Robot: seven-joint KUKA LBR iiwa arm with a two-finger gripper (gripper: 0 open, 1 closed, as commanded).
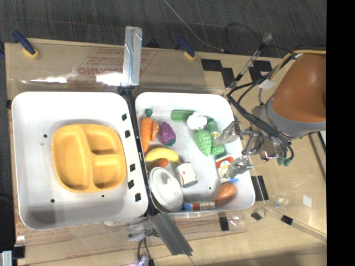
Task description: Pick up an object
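Note:
The right bin (183, 100) holds several toy foods: a carrot (146, 133), a purple eggplant (167, 133), a banana (161, 154), a green cylinder (182, 114), a white cauliflower (196, 121), a bumpy green vegetable (204, 141), a white bowl (165, 187), a small white cup (187, 174), an orange piece (224, 193) and a small red-and-white item (223, 163). My gripper (234, 148) hangs over the bin's right edge, open, its fingers spread apart. One fingertip lies near the green vegetable, the other by the red-and-white item. Nothing sits between them.
The left bin (28, 148) holds a yellow divided tray (89, 155). A marker (199, 205) lies along the right bin's front wall. Cables (249, 76) trail over the cardboard at the right. A metal clamp (132, 54) stands at the back between the bins.

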